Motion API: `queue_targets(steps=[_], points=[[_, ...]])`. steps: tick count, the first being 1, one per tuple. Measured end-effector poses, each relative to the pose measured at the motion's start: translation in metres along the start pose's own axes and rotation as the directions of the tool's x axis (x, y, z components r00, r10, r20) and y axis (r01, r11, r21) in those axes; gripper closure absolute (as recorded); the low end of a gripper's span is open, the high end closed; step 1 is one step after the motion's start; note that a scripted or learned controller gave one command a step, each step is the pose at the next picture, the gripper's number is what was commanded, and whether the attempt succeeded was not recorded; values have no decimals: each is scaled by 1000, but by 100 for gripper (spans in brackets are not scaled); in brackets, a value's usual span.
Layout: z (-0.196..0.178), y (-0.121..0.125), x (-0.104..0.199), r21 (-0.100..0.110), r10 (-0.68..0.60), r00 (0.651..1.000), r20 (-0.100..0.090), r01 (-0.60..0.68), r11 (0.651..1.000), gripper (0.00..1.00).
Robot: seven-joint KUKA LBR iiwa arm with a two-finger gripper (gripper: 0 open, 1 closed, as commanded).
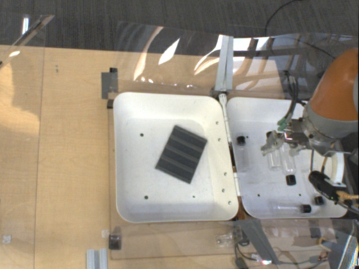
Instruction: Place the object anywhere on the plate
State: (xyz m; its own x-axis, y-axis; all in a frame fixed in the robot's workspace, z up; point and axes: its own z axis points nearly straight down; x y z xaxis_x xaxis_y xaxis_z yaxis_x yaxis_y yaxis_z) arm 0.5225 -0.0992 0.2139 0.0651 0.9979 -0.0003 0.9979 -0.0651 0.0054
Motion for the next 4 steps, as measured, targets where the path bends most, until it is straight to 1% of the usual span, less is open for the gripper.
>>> queue_targets(steps=[1, 2, 3, 4], points=[[30, 39, 66, 2, -13, 1000, -1, 13, 1000, 100], [30, 65, 193, 3, 88, 996, -2, -88, 996, 100], [-39, 81, 252, 0, -72, 997, -2, 72, 997, 100], [5, 125, 291, 1, -272, 962, -2, 272, 962, 100]])
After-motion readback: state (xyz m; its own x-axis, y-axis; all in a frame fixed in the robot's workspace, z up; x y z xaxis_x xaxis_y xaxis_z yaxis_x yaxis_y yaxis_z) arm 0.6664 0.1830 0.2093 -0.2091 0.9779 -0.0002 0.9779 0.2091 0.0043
